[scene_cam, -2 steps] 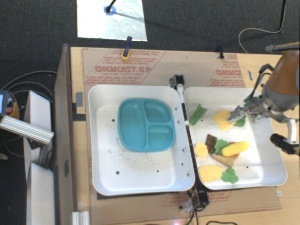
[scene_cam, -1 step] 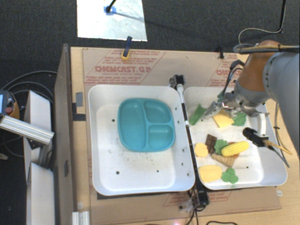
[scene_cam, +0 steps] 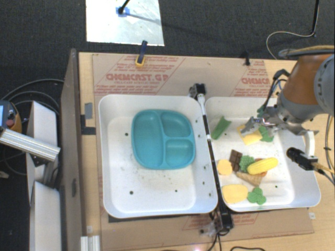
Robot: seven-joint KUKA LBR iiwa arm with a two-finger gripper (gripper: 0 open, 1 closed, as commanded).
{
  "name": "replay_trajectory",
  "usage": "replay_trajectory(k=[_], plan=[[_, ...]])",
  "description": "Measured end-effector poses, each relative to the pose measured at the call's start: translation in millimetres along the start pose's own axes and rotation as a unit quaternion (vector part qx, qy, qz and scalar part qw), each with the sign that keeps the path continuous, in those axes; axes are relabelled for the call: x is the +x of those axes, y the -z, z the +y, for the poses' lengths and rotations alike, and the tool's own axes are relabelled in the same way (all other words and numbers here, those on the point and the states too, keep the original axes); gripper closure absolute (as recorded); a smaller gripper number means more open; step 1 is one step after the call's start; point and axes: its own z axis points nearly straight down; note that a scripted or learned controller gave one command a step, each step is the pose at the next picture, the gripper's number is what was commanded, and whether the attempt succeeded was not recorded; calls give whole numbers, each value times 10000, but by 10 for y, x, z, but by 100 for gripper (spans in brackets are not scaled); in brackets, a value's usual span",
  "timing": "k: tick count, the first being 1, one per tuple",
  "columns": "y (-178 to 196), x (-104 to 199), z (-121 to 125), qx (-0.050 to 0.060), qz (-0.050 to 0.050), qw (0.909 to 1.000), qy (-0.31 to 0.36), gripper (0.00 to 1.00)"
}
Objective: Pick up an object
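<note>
a robotics lab: cardboard-topped bench, loose cables, dark carpet, two white bins.

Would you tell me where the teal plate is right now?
The teal plate lies in the left bin, toward its right side near the divider, apart from the toy food in the right bin.

Two bins sit side by side on the counter. The left bin holds a divided plate near its middle. In the right bin, toy food lies right of the plate: a wedge nearest it, a corn cob farther right, a round piece toward the front.
</note>
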Motion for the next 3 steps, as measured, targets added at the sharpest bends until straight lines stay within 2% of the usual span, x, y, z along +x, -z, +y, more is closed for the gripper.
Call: replay_trajectory(k=[1,2,3], plan=[[-432,438,-484,17,10,10000,4,0],[-309,421,-454,-15,1,10000,7,100],[-312,422,-454,-16,2,10000,8,0]])
